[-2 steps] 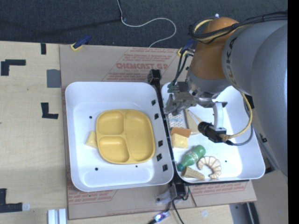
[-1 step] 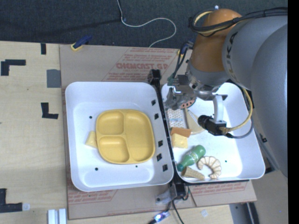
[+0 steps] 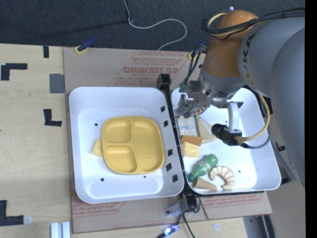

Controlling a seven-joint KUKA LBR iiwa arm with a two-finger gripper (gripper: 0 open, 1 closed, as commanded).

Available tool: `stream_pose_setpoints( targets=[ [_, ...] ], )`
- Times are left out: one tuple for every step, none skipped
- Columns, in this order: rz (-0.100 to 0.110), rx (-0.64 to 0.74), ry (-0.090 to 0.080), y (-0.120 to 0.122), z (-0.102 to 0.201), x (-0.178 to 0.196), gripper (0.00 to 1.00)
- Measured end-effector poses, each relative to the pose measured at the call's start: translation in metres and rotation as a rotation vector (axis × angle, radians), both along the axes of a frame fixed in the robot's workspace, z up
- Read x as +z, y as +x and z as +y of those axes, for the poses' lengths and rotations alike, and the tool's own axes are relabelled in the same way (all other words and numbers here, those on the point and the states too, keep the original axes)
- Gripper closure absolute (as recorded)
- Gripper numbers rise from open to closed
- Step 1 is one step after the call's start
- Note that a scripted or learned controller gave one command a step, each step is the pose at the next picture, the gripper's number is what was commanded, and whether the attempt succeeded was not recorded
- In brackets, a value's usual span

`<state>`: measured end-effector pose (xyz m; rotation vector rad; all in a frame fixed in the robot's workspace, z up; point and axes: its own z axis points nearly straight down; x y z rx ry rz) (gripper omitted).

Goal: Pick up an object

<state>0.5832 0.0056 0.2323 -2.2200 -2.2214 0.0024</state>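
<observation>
Far off to the left of my pincer (image 3: 190,108), in the other shallow white bin (image 3: 81,133), a yellow plastic plate with three compartments (image 3: 132,144) lies flat, with a pale yellow wedge (image 3: 96,148) tucked partly under its left edge. Both sit well apart from me, across the black dividing rims where the two bins meet.

Closer in, my pincer hangs over the upper left corner of the right white bin (image 3: 262,177), low against a small white patterned packet (image 3: 187,126) lying just below it. Whether it is spread or closed I cannot tell; the wrist and cabling hide that part.

Just below the packet comes an orange-yellow cheese-like block (image 3: 190,146), then further down a green bottle-shaped toy (image 3: 203,166), its long axis running from lower left to upper right. Beside it, lower and to the right, sit a tan cone-shaped piece (image 3: 205,184) and a curled pale shrimp toy (image 3: 223,176).

I judge the packet the nearest candidate: it lies directly under me, so the coming move is a short straight descent, not a sideways reach.
</observation>
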Motion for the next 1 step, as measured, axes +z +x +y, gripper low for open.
stream_pose_setpoints(
  targets=[
    [0.000, 0.000, -0.001, 0.0075, -0.0045, -0.0057, 1.00]
  ],
)
